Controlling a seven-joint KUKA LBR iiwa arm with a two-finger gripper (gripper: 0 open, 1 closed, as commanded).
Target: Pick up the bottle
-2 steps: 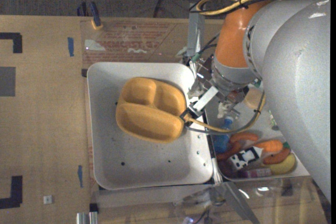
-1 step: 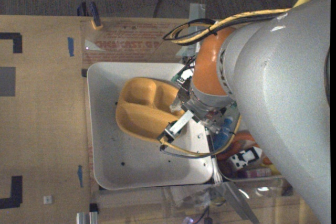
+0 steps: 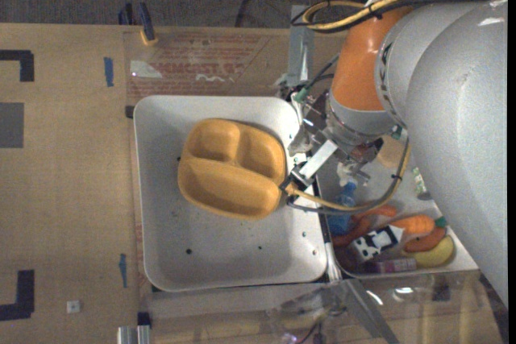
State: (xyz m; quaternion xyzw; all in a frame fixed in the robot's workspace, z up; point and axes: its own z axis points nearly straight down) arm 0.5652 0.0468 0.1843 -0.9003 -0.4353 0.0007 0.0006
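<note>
A small clear bottle with a blue part (image 3: 348, 192) sits in the right bin (image 3: 403, 276), near its left wall. My gripper (image 3: 353, 171) hangs directly above it, under the orange wrist band, very close to or touching its top. The arm hides much of the bottle, and I cannot tell whether anything is gripped.
The left bin (image 3: 161, 238) holds a yellow divided tray (image 3: 231, 167), upside down and leaning towards the wall shared by the two bins. In the right bin lie a carrot (image 3: 418, 224), a banana (image 3: 440, 253), a black-and-white box (image 3: 377, 242) and a purple item (image 3: 395, 263).
</note>
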